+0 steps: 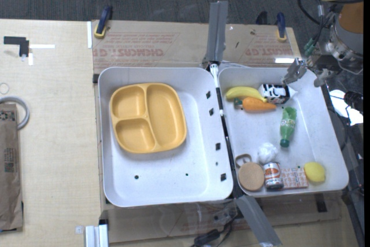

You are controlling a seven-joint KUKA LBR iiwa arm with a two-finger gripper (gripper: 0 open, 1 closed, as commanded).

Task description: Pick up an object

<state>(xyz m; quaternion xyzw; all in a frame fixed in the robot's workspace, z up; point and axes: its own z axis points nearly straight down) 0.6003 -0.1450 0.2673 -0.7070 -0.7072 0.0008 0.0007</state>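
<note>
My gripper (pixel 306 75) hangs over the far right corner of the right bin (pixel 329 124), open, with nothing between its fingers (pixel 293 72). Just left of it, below, lies a black and white object (pixel 274 91), beside a banana (pixel 243 92) and an orange carrot (pixel 257 104). A green bottle (pixel 287 126) lies mid-bin. A white crumpled lump (pixel 266 151), a brown round disc (pixel 251 176), a small can (pixel 273 175), a flat box (pixel 296 178) and a lemon (pixel 314 172) sit along the near side.
The left bin (pixel 162 182) holds a yellow divided plate (pixel 148 117). A metal divider bar (pixel 217 32) rises between the bins. Blue clamps (pixel 104 20) hold cardboard behind them. The arm's cables and body (pixel 344 3) crowd the top right.
</note>
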